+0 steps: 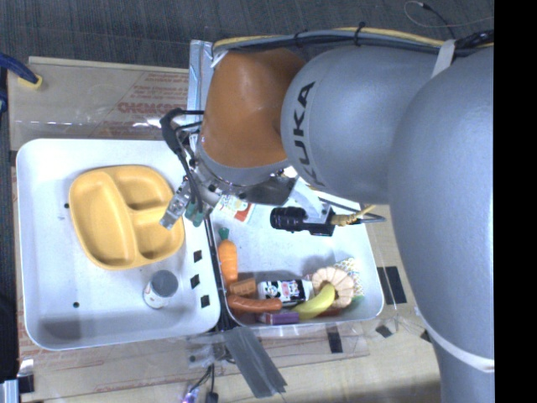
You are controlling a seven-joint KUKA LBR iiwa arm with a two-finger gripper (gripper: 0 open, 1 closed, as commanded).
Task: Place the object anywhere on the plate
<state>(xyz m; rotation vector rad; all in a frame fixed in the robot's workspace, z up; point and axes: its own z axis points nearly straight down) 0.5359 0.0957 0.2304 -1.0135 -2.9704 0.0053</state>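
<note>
From the camera above the bench, the yellow three-compartment plastic plate lay in the left shallow white bin, towards that bin's far right corner. The gripper hung over the plate's right rim, close to the wall between the two bins; whether its jaws were clenched or released could not be told. A small grey round can stood near the left bin's near edge, just off the plate. In the right shallow white bin, an orange carrot lay along the left wall. A red-brown sausage, a black bottle with a white label, a yellow banana and a pale ribbed shell-like piece crowded the near edge. Which of these was the object to be placed could not be told
</note>
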